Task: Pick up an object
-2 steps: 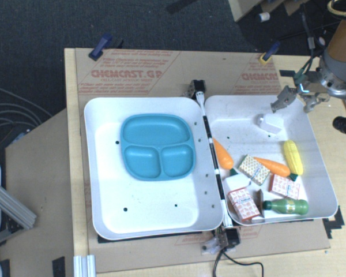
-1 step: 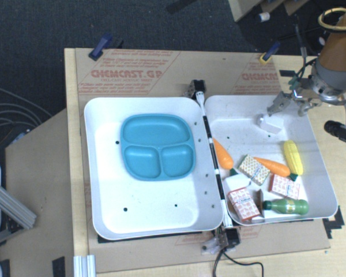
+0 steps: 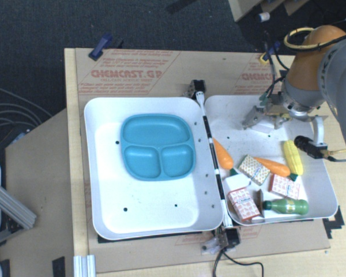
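So this looks like the approach step: the two-finger metal gripper (image 3: 259,118) hangs spread open and holding nothing over the bare top of the right shallow white bin (image 3: 230,105). The toy yellow corn cob (image 3: 292,157) sits nearest, so next it needs to shift over and drop.

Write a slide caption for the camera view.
Pincer hovers over right bin; toy food clustered below, blue tray in left bin.
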You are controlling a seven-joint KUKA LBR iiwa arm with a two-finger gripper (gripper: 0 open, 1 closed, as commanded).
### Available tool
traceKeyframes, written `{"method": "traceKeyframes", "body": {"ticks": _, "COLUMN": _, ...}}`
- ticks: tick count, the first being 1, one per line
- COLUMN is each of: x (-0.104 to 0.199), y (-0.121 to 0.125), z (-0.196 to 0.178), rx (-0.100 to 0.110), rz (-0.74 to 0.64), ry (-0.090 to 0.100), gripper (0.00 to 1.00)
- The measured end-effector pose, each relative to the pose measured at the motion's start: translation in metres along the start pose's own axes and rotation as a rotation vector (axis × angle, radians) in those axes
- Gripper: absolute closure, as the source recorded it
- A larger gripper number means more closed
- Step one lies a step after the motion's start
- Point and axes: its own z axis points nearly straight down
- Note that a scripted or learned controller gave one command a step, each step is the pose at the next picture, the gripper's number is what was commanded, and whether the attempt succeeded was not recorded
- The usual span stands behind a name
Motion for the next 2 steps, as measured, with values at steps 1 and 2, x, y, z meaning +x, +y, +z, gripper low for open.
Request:
{"method": "traceKeyframes", "body": {"ticks": 1, "x": -0.055, "y": 0.014, "z": -0.059, "rx": -0.003, "rz": 0.002, "ry": -0.002, "gripper": 0.00}}
{"method": "traceKeyframes", "body": {"ticks": 2, "x": -0.017, "y": -0.026, "z": 0.001, "rx": 0.002, "rz": 0.001, "ry": 0.001, "gripper": 0.00}}
